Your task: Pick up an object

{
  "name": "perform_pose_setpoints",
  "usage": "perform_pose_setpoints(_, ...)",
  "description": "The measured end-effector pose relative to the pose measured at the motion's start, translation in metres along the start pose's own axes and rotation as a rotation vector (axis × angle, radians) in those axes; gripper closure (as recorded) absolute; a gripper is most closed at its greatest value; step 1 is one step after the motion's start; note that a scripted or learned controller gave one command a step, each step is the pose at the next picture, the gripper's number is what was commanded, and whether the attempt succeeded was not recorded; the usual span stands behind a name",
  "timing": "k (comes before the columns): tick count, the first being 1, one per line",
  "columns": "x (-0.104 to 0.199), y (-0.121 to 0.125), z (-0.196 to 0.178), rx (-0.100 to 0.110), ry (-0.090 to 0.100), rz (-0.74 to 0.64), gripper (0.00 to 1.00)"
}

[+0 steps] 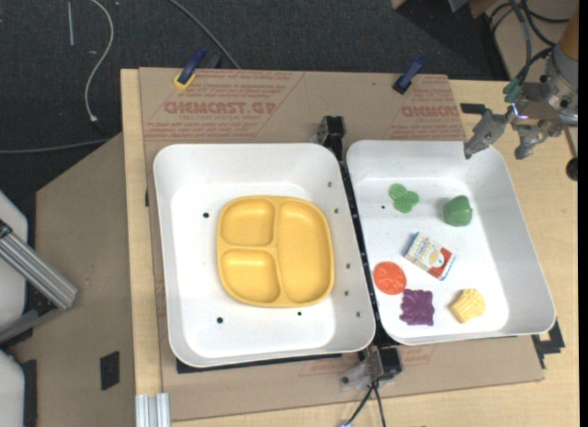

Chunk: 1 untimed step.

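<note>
Two white bins sit side by side on a cardboard-covered bench. The left bin (pixel 179 196) holds a yellow divided plate (pixel 276 251) with three compartments, lying flat near the bin's middle.

The right bin (pixel 514 232) holds six small things. Green toy piece (pixel 402 198) near the upper left, a rounder green piece (pixel 457 210) to its right, the two apart. Small box with white, blue and red print (pixel 429 255) near the middle, tilted. Orange-red disc (pixel 390 277) just left and below the box. Purple piece (pixel 417 307) below the disc, close beside it. Yellow ridged piece (pixel 468 305) to the right of the purple one, near the bin's lower edge.

The gripper (pixel 503 139) is at the upper right, above the far corner of the right bin, well apart from all six things. Its two fingers (pixel 478 138) are spread apart with nothing between them. The arm runs off the right edge of the view.

Two blue clamps (pixel 191 69) pin the cardboard at the bench's far edge. A white cable (pixel 101 21) loops on the dark floor at the upper left. No object is lifted; all lie in the bin.
</note>
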<state>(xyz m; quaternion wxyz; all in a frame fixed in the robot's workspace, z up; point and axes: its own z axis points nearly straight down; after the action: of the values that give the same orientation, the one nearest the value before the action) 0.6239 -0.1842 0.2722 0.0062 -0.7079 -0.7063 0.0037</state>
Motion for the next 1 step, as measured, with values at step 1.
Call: perform_pose_setpoints(1, 0.0007, 0.002, -0.0078, -0.013, -0.003, -0.003, 0.0)
